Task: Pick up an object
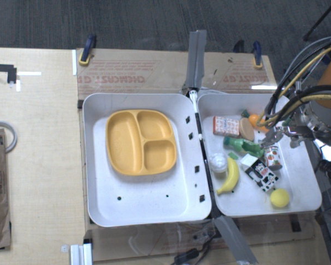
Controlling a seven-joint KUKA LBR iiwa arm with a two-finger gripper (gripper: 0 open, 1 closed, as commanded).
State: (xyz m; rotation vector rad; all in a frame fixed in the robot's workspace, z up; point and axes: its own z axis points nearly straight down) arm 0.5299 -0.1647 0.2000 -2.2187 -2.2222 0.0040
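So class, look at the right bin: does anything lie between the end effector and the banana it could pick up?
Yes. The end effector hangs over the upper right of the right bin, while the banana lies lower left. Between them sit a green bottle and a small white block, crowding that path.

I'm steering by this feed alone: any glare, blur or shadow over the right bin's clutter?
Camera view: even lighting, soft shadows; the banana and lemon read sharply. The arm's cables and hand cover part of the pile near the green bottle. Faint sheen on the right bin wall, no harsh glare.
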